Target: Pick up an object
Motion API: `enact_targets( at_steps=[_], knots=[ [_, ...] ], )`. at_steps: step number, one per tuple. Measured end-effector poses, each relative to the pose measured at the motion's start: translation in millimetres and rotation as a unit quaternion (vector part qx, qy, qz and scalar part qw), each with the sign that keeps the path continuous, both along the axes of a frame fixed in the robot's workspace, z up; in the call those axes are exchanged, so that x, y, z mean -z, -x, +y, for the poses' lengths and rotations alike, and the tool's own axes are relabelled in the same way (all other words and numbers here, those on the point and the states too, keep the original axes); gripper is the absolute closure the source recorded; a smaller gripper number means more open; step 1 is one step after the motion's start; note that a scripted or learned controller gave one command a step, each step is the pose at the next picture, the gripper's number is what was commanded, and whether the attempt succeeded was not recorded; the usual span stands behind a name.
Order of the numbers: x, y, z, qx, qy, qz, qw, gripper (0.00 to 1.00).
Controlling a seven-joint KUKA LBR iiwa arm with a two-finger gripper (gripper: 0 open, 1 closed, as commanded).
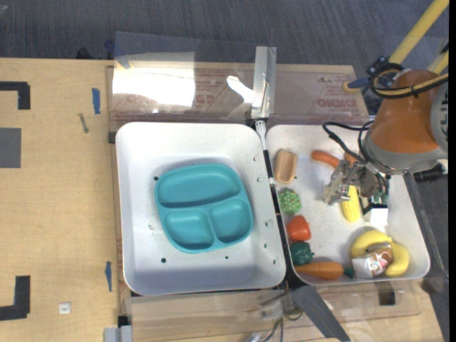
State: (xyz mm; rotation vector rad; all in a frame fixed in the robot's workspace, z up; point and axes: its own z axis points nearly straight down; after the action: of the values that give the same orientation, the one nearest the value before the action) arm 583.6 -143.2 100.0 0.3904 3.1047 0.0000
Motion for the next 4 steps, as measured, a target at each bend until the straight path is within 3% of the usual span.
enact_targets(
  at_steps=[1, 2, 3, 4],
  knots=[
    [-89.0, 22.4, 71.2, 0.031, -0.0014, -0.001, 0.9995, 1.00],
    [-165.4, -6.3, 131.8, 0.021, -0.0018, 0.000, 0.9998, 1.00],
    [-175.0, -51.9, 162.3, 0.022, -0.0017, 0.002, 0.9997, 1.00],
    [-81.4, 12.8, 81.7, 0.020, 0.0000, 0.008, 0.9998, 1.00]
  ],
)
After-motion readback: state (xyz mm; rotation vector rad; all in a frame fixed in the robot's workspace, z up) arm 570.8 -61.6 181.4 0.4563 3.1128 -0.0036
